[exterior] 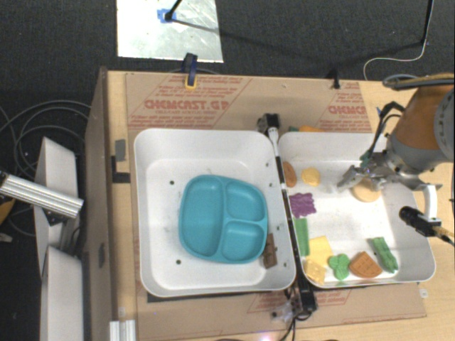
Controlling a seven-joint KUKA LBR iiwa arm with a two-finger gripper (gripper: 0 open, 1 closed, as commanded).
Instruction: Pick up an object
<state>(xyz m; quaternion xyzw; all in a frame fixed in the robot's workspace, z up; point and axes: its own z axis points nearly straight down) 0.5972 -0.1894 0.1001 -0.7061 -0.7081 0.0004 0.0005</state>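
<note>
My gripper (pixel 364 176) hangs low over the far right part of the right bin (pixel 412 265), coming in from the right. A tan round piece (pixel 367 193) lies right under it, partly covered by it; I cannot tell whether they touch. To its left in the same bin lie a yellow round piece (pixel 311 176), an orange-brown oblong (pixel 288 174) and a purple cluster (pixel 302 204). Along the near side sit a green strip (pixel 301 234), a yellow block (pixel 320 246), a green blob (pixel 339 265), a brown wedge (pixel 365 265) and a green pickle (pixel 384 253).
The left bin (pixel 160 162) bears a blue divided plate (pixel 223 219), and a small brown piece (pixel 270 251) lies by its near right wall. A black divider (pixel 283 190) runs between the bins. Cardboard (pixel 213 98) lies under both.
</note>
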